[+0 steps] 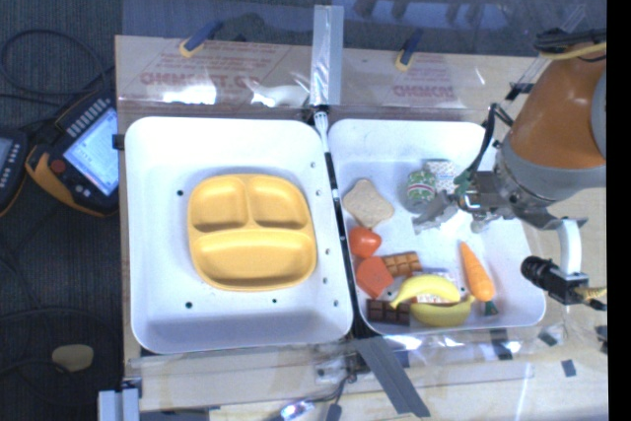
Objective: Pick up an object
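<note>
The grey two-finger claw (441, 208) hangs low in the right-hand shallow white bin (394, 139), just beside a small green-and-white patterned cup-like thing (426, 184); whether it is wide or narrow I cannot tell from here. That cup looks light and stiff, probably a little slick, so I'd pinch it across its sides. Near it lies a tan slice of toy bread (368, 203), then a red toy tomato piece (365, 242), an orange-red block (375, 277), a brown chocolate-like bar (401, 263), a yellow toy banana (432, 301) and an orange toy carrot (477, 274). The left-hand white bin (158, 242) holds a yellow plastic divided plate (251, 230).
</note>
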Controlling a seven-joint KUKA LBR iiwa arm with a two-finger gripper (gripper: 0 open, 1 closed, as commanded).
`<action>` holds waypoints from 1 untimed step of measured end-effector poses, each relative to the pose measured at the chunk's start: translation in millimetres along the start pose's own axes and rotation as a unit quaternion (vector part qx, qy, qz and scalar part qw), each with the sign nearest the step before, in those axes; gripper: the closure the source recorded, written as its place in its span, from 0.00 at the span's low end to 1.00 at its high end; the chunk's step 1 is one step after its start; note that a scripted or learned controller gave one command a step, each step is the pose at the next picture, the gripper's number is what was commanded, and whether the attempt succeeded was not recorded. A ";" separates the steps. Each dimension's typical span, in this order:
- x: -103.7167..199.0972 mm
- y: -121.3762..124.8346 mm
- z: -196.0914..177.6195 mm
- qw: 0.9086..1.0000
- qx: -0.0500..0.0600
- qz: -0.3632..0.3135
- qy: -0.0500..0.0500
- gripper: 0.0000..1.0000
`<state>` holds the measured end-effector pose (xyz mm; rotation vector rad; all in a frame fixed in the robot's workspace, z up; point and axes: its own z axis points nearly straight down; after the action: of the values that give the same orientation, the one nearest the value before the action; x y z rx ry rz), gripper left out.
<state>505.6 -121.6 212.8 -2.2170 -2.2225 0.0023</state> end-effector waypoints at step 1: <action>-79.2 -16.2 123.9 1.000 -0.005 -0.004 0.001 0.00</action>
<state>489.3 -200.8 88.8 -2.2132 -2.2348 -0.0121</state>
